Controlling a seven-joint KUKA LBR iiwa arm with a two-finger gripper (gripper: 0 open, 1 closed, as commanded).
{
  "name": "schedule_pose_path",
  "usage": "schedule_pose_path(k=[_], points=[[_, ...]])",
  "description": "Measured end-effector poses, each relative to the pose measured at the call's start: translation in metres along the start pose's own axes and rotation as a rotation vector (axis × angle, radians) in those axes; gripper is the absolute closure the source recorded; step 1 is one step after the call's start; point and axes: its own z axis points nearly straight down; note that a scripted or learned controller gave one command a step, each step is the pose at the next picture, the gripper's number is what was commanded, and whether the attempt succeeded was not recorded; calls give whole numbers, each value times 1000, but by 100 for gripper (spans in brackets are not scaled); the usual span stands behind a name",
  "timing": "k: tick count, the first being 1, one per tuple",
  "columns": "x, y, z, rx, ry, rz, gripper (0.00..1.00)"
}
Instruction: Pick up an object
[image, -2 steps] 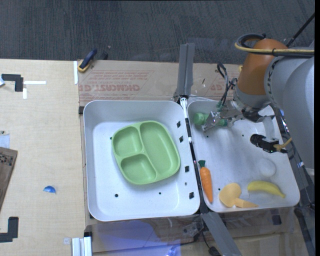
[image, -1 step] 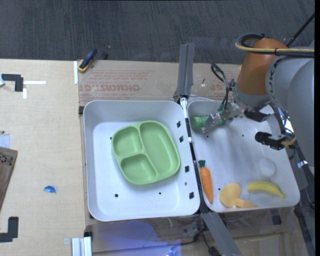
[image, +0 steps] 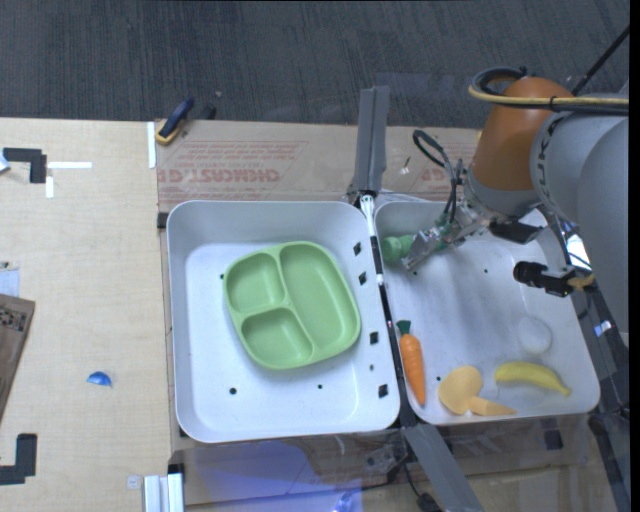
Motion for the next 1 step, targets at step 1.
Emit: schedule_pose_path(k=[1], points=[[-3, -2, -10, 2, -4, 4, 100]])
